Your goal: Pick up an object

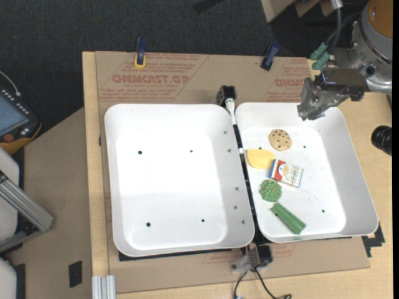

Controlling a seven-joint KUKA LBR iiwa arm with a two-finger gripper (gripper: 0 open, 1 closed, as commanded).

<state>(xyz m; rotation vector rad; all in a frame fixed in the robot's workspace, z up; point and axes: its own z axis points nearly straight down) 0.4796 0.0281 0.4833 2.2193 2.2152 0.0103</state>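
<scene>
In the right bin [349, 167] lie a round brown cookie [280, 139], a yellow wedge [259, 159], a small red, white and blue box [288, 174], a green bumpy broccoli piece [270, 190] and a green cylinder [287, 218]. My gripper [310, 109] hangs over the bin's far edge, up and to the right of the cookie, apart from all the objects. Nothing is visible between its fingers.
The left bin [124, 167] sits beside the right one on a cardboard sheet [187, 73]. Two blue clamps [141, 52] hold the sheet's far edge. A black connector [225, 94] sits between the bins at the back.
</scene>
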